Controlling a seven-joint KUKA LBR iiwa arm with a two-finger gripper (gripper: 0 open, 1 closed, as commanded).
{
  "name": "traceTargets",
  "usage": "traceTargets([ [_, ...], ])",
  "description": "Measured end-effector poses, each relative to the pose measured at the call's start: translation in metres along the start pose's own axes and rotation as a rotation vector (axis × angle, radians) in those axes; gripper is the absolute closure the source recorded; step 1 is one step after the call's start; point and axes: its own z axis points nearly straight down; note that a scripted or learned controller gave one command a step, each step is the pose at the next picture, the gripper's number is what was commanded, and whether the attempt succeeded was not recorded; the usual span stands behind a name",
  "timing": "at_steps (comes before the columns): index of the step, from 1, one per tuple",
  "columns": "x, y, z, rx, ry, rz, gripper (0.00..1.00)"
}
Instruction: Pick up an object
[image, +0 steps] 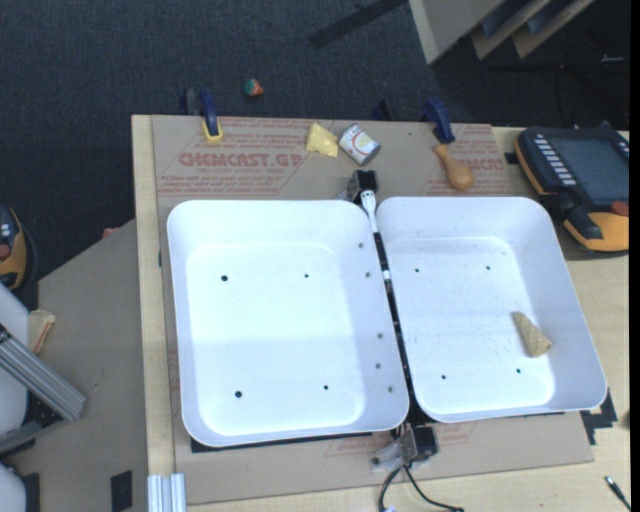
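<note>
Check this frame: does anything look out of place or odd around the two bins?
Yes. Several small things lie on the bench beyond the bins rather than in them: a yellow wedge, a small white box and a brown wooden piece. A tan wedge lies in the right bin.

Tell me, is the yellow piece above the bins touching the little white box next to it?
Apart. In the camera view, a thin strip of brown board shows between the yellow piece and the small white box.

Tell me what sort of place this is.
Probably a robotics lab bench: two white bins sit on a board held by clamps, a teach pendant lies beside them, and cables trail below.
</note>
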Motion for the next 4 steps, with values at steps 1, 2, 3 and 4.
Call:
traceTargets([
  [1,0.103,0.011,0.119,0.021,0.011,-0.011,1.00],
  [2,0.010,0.023,0.041,-0.002,-0.003,0.005,1.00],
  [3,0.000,0.003,-0.013,0.001,0.000,0.000,1.00],
  [4,0.073,0.049,0.090,0.018,0.010,-0.010,1.00],
])
